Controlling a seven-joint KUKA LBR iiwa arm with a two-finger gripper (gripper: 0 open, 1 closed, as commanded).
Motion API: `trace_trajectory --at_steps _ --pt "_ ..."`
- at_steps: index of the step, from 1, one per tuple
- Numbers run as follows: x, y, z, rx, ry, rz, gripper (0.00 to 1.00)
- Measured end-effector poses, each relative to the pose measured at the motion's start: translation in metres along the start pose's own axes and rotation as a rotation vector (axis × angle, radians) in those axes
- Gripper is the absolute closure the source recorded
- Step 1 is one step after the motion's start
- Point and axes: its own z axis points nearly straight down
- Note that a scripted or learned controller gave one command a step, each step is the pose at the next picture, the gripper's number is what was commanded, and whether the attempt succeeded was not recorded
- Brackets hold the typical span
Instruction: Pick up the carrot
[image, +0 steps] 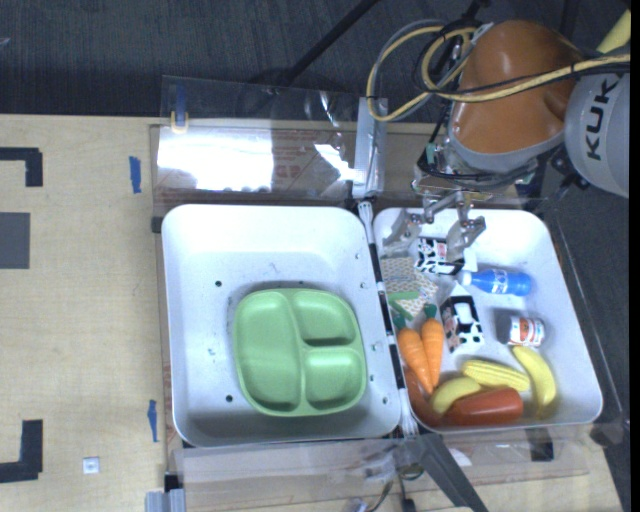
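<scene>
We see the gripper hanging over the far end of the right bin, its two metal fingers spread apart with nothing between them. Just below the fingertips sits a small black-and-white carton, and we cannot tell whether the fingers touch it. The carrots lie well nearer the camera, against the bin's left wall: two orange pieces side by side, tips pointing toward the near edge. Their lower ends run under a yellow item and a red pepper, so we cannot see them whole. Beside them we make out a second black-and-white carton, a blue bottle, a small can, a corn cob and a banana. The left bin holds a green divided plate. The arm's orange band hides the bench behind it.
</scene>
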Motion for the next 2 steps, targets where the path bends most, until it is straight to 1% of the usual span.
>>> trace_trajectory --at_steps 1,2 --pt "0.051 -0.006 0.000 0.003 0.000 -0.093 0.00" --pt "0.022 0.093 0.001 -0.002 0.002 -0.068 0.00"
